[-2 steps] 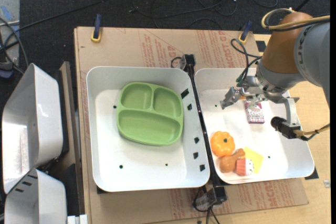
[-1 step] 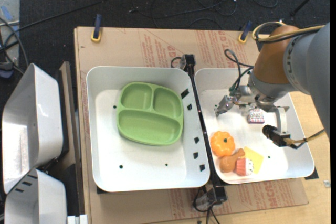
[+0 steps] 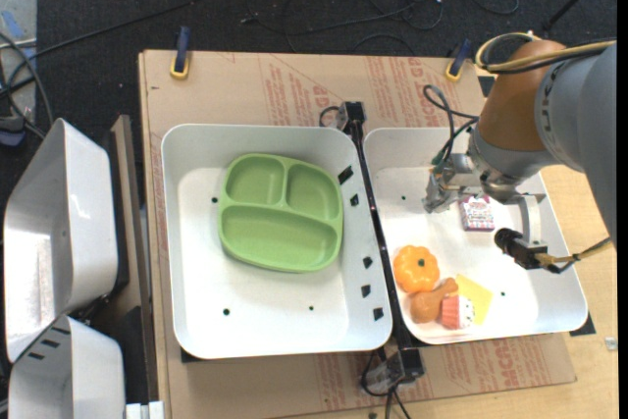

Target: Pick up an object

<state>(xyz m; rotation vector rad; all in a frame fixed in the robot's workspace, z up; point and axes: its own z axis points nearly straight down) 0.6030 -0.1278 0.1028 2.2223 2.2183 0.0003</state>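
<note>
While I watch from above, I see the arm (image 3: pixel 549 113) leaning in from the right over the right bin (image 3: pixel 559 304), its orange band above the wrist. In the left bin (image 3: pixel 186 211) lies a green divided plate (image 3: pixel 283 211), well apart from the tool. My gripper (image 3: pixel 461 193) hangs low over the upper part of the right bin, and I cannot tell from this angle what its state is or whether it has hold of anything. Just beside it, toward the right, lies a small pink-and-white packet (image 3: pixel 478 212), its long axis running roughly up and down the view; I judge it the nearest candidate. The other candidates cluster toward the near edge of the bin: an orange toy pumpkin (image 3: pixel 416 268), a yellow wedge (image 3: pixel 475 293), and a pink-and-white piece (image 3: pixel 453 312).
</note>
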